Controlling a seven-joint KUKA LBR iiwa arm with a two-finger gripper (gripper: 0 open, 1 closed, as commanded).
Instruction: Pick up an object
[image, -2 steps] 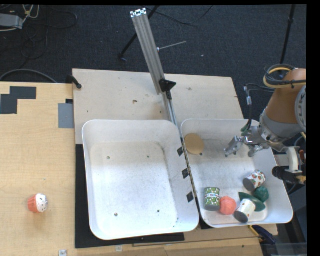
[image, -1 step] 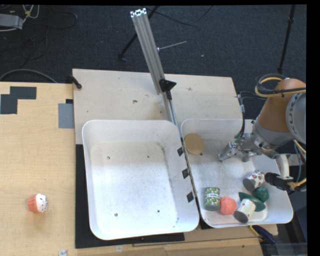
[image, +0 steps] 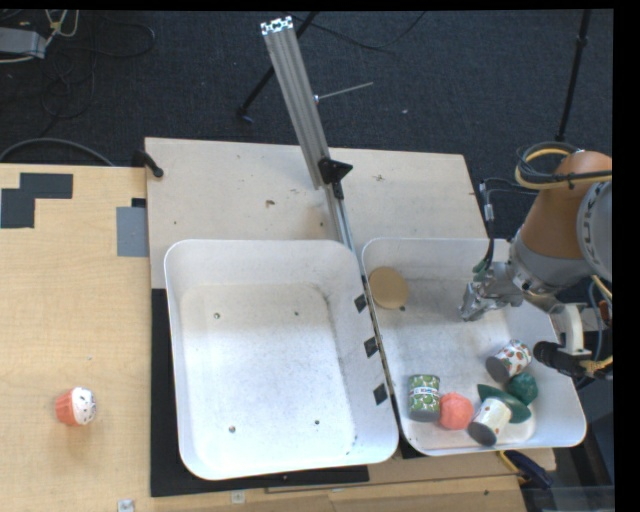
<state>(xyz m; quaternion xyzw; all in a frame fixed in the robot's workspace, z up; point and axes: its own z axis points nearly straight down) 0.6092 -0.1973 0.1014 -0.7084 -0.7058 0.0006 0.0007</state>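
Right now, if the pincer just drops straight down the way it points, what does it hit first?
Probably bare floor of the right bin: the pincer points down between the tan disc and the patterned ball. Depth is unclear.

The gripper (image: 483, 300) looks like bare grey metal with a dull sheen, and the arm (image: 560, 225) above it wears a smooth orange band with a soft gloss. Under the gripper, the right bin (image: 440, 300) is white plastic, matt and finely speckled; the left bin (image: 260, 350), well to the gripper's left, has the same finish. Just left of the gripper lies a tan disc (image: 388, 288) with a dull, cork-like face. Below it sit a green printed can (image: 424, 396), slightly shiny, and a matt orange ball (image: 456, 411). Behind both bins, the pale board (image: 240, 190) looks like unvarnished wood, and the slanting rail (image: 300, 100) is ribbed, brushed metal.
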